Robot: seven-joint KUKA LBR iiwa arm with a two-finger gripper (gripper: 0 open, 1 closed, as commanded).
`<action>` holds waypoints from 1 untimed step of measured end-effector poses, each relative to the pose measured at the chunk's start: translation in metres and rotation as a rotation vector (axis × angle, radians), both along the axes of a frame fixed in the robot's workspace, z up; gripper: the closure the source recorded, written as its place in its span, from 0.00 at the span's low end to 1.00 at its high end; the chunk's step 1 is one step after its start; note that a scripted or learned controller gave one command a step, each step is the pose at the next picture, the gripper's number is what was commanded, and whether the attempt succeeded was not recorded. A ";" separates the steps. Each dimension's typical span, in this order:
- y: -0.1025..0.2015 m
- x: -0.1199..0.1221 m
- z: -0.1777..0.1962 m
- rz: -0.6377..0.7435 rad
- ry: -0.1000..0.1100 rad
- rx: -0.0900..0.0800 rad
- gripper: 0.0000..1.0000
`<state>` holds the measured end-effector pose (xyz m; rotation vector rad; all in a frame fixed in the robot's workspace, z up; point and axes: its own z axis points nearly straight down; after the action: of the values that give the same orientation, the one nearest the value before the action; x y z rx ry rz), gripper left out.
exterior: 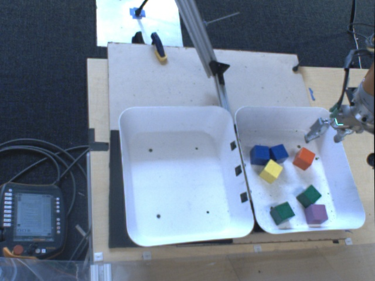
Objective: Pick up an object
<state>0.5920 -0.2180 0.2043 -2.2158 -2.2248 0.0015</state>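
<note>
Dark carpet surrounds the pale tabletop (263, 78), which carries two shallow white bins side by side. Over the upper right corner of the right bin (345, 180), the tool (329, 132) hangs with its two fingers spread apart and nothing between them. Just below and left of it lies an orange cube (303, 158). Further left, two blue cubes (269, 154) sit touching, with a yellow cube (271, 171) just beneath them. Near the bin's lower edge lie two green cubes (295, 205) and a purple cube (316, 213). The left bin (132, 157) stands beside it, and a teach pendant (32, 218) rests on the floor at far left.
</note>
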 end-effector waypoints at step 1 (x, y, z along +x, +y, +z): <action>0.000 0.001 0.002 0.002 -0.003 -0.001 0.00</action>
<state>0.5930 -0.2177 0.2065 -2.2162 -2.2291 -0.0005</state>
